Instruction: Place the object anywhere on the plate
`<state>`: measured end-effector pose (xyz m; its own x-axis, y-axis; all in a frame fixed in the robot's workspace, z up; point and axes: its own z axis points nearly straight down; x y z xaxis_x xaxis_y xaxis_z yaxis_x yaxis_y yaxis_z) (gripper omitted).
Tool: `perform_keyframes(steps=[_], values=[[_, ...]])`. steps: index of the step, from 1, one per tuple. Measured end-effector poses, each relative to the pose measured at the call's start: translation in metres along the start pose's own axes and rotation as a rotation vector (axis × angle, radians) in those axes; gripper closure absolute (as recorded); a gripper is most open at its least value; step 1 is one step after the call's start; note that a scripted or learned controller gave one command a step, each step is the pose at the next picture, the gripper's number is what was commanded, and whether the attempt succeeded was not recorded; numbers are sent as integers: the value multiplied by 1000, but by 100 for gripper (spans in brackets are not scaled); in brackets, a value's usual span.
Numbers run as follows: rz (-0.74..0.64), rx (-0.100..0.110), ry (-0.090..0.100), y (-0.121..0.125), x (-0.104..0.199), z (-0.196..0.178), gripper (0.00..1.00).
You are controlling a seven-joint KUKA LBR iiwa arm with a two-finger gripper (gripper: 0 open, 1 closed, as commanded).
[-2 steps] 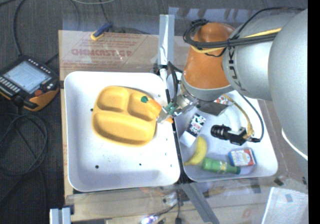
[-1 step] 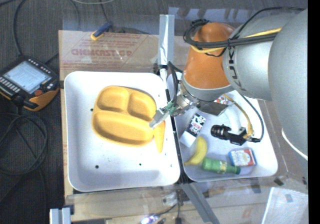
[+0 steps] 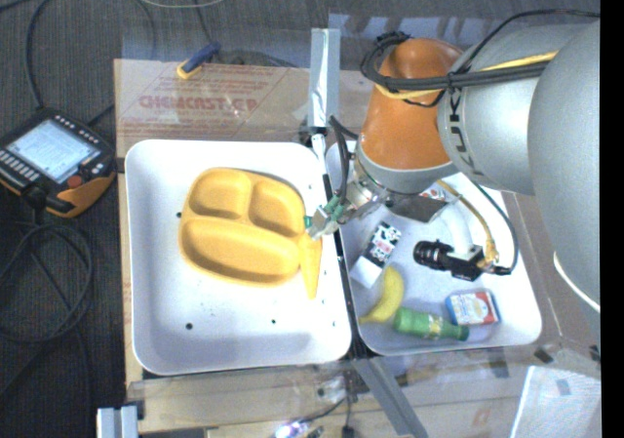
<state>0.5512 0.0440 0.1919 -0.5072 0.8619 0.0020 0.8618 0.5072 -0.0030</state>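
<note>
The gripper (image 3: 324,219) hung over the inner wall of the left shallow white bin (image 3: 166,329), just above the orange tapered carrot-shaped object (image 3: 311,268); whether it was spread or pinching that object could not be told. The object stood against the right rim of the yellow moulded compartment plate (image 3: 239,226), mostly off it. Let go here, it would probably slide off the raised rim onto the bin floor. The left bin held the plate and the object. The right shallow white bin (image 3: 517,324) held a yellow banana (image 3: 387,294), a green bottle (image 3: 427,325), a blue carton (image 3: 473,307) and a black-and-white box (image 3: 384,243).
</note>
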Motion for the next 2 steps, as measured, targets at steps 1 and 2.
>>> perform_keyframes(steps=[1,2], values=[[131,-1,-2,56,25,9,100],[130,-1,-3,56,25,9,0]])
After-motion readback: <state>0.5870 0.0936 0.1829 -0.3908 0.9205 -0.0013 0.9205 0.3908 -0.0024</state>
